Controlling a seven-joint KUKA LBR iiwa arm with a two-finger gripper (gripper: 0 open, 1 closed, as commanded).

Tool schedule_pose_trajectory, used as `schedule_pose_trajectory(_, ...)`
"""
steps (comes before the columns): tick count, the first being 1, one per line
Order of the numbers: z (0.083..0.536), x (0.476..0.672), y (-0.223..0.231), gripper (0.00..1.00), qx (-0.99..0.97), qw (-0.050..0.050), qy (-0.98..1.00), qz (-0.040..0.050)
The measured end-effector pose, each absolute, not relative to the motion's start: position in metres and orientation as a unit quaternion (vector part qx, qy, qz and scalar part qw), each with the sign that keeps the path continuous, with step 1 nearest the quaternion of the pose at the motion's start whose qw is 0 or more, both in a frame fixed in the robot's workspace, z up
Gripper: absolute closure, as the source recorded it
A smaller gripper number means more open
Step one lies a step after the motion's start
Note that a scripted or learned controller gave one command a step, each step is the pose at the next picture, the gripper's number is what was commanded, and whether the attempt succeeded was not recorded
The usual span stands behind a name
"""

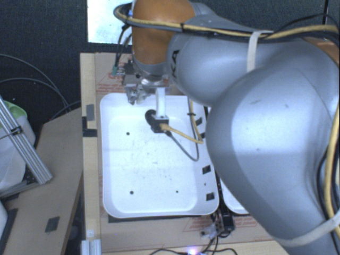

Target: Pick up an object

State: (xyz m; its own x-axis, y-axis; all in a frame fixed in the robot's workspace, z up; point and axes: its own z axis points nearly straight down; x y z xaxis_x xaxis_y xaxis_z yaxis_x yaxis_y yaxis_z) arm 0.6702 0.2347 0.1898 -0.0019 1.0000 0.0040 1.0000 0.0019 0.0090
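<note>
My gripper point(146, 106) hangs below the orange wrist band point(156, 25) over the far part of the left white bin point(114, 195), close to its back wall. A yellow cable point(183, 137) trails from the gripper across the bin. The bin floor that shows carries only dark specks and small holes. I see no loose object on it. The arm hides most of the right side of the scene.
The bulky grey arm point(265, 132) covers nearly all of the right bin, of which a sliver point(234, 205) shows at the bottom. Black clips point(206, 170) line the divider between the bins. A metal frame point(24, 147) stands off the bench to the left.
</note>
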Motion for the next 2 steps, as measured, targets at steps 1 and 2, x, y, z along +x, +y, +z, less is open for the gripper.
schedule_pose_trajectory(1, 0.294, 0.624, 0.184, 1.00, 0.708, 0.003, 0.706, 0.0048)
schedule_pose_trajectory(2, 0.448, 0.670, 0.232, 1.00, 0.704, 0.005, 0.710, 0.0105)
